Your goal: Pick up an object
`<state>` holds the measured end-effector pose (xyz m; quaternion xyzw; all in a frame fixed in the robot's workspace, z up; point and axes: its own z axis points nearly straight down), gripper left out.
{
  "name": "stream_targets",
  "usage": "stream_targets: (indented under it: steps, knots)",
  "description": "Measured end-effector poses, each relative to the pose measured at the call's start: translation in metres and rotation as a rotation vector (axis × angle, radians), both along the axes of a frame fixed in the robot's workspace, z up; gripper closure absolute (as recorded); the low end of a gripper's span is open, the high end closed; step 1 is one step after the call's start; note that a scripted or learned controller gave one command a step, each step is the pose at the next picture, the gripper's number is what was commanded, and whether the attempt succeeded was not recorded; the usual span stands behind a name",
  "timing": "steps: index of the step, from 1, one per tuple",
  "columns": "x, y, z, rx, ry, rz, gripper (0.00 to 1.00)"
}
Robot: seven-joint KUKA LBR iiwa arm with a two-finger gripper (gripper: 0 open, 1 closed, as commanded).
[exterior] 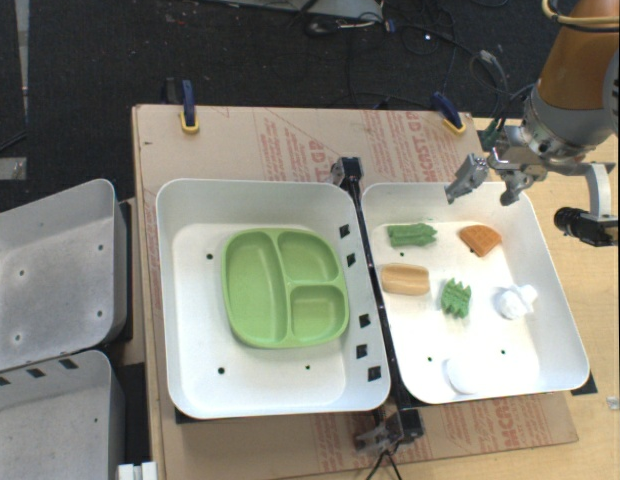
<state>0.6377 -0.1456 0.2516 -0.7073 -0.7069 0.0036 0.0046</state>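
Note:
My gripper (487, 183) hangs open above the far edge of the right bin (560, 298), with nothing between its fingers. Below it in that bin lie a green leafy piece (411, 234), an orange-brown wedge (480, 239), a tan bread roll (405, 279), a second green piece (456, 297), a small white bottle-like object (514, 301) and a white disc (461, 373). The orange wedge is the nearest thing to the gripper, just in front of it.
The left bin (190, 368) holds a green divided tray (286, 287). A black divider (368, 288) runs between the bins. White perforated panels (50, 258) sit off the bench to the left. Clamps (189, 106) hold the board's far edge.

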Motion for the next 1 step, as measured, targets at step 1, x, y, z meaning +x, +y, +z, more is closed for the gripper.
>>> stream_targets:
  steps: [1]
  knots:
    - [0.0023,0.0004,0.0073,-0.002,-0.012,0.002,0.0]
